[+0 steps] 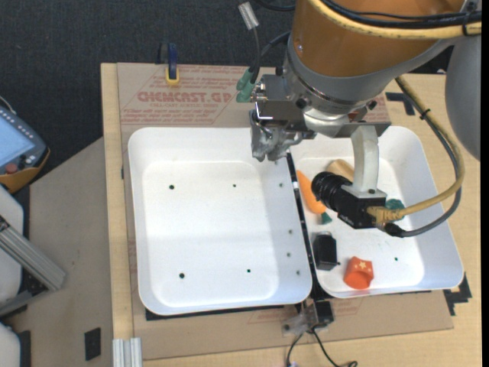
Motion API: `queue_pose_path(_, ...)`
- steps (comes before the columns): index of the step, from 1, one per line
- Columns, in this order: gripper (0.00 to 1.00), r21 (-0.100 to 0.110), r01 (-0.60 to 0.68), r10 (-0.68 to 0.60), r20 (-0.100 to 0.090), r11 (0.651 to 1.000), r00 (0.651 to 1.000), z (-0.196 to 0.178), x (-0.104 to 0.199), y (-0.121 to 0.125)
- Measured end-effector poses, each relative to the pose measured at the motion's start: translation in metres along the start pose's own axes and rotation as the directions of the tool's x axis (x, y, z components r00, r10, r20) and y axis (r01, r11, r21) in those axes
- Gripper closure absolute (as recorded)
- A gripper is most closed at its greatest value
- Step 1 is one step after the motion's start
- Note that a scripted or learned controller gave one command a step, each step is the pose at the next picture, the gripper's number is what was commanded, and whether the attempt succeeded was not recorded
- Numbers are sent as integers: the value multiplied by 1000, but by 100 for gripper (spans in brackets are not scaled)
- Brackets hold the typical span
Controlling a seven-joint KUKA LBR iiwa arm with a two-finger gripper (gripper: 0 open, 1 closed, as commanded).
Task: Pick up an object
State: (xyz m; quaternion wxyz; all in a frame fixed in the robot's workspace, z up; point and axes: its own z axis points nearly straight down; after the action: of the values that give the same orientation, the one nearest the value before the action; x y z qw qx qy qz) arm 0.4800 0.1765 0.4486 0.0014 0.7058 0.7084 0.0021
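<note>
On the bench, the gripper [269, 148] hangs over the divider just beside the carrot [308, 192], probably to reach it, though its grip state I cannot tell.

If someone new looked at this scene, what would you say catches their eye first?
Most striking is the arm's big orange band at the top right, with the gripper hanging over the far end of the seam between the two bins. Next, the right bin draws the eye: an orange carrot, a small black block and a red-orange piece.
</note>
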Motion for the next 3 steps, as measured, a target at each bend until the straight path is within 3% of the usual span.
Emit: queue_pose_path(3, 100, -6, 4, -4, -2, 1000, 1000, -30, 2, 1)
